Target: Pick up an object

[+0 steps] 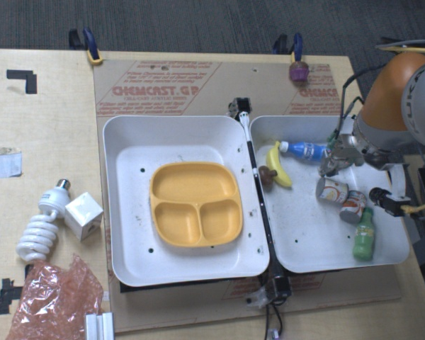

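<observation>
The right bin [304, 250] holds a yellow banana [278, 167], a blue and white bottle [304, 150], a small brown object [267, 178], a pale tipped can [332, 190], a red and white can [352, 206] and a green bottle [364, 236]. My gripper [333, 163] reaches in from the right, low over the bin's far right part. It sits just above the pale can and right beside the cap end of the blue bottle. Nothing shows as lifted.
The left bin [127, 190] carries a yellow divided plate [196, 204]. On the bench to the left lie a spiral light bulb [42, 225], a white cube [83, 214] and crumpled pink plastic [53, 299]. A purple object [299, 71] sits by the back clamp.
</observation>
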Motion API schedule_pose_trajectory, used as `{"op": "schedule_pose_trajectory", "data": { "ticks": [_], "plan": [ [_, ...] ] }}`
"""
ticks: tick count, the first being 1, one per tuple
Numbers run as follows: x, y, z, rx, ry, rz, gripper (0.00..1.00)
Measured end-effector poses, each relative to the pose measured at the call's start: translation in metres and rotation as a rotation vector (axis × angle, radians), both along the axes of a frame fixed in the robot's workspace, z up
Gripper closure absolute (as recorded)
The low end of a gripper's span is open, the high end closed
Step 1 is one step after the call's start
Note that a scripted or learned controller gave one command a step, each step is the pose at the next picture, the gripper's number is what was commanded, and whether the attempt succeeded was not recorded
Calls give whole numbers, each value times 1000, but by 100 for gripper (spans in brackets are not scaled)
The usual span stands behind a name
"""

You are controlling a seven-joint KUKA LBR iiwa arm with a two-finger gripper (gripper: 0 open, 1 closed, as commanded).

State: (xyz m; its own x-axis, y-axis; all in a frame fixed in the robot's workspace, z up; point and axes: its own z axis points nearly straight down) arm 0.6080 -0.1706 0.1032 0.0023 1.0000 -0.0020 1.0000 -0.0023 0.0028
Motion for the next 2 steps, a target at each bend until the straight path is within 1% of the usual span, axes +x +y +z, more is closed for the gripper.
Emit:
{"op": "schedule_pose_trajectory", "data": {
  "ticks": [1, 2],
  "plan": [
    [0, 0, 0, 0, 0, 0, 0],
    [-39, 58, -11, 2, 3, 2, 0]
  ]
}}
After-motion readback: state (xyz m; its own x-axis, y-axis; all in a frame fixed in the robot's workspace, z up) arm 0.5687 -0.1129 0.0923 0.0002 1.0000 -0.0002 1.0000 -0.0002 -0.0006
